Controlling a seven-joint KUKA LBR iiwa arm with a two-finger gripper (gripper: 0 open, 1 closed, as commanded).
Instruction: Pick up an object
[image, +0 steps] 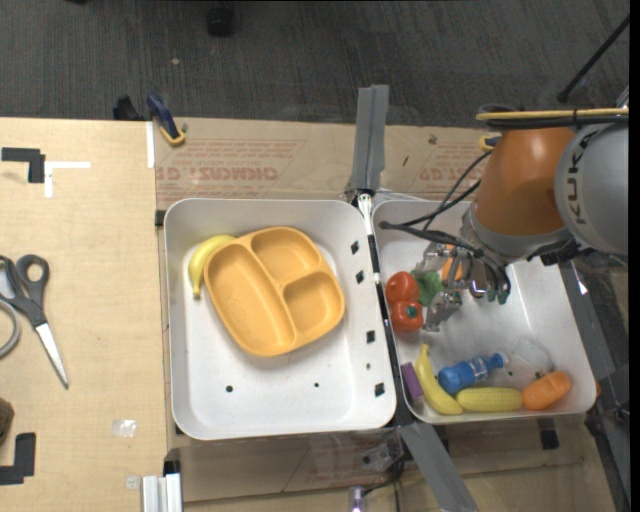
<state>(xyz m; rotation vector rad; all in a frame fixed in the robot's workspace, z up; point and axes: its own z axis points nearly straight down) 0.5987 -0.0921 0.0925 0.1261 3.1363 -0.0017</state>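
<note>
The hand (440, 300) hangs low in the right bin (560, 300), beside two tomatoes (403, 300) at its nine o'clock; its grip state cannot be told.

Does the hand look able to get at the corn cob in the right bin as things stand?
Probably yes. The corn cob lies uncovered at the near wall of the right bin, between a banana and an orange piece; the hand hovers just beyond it.
</note>
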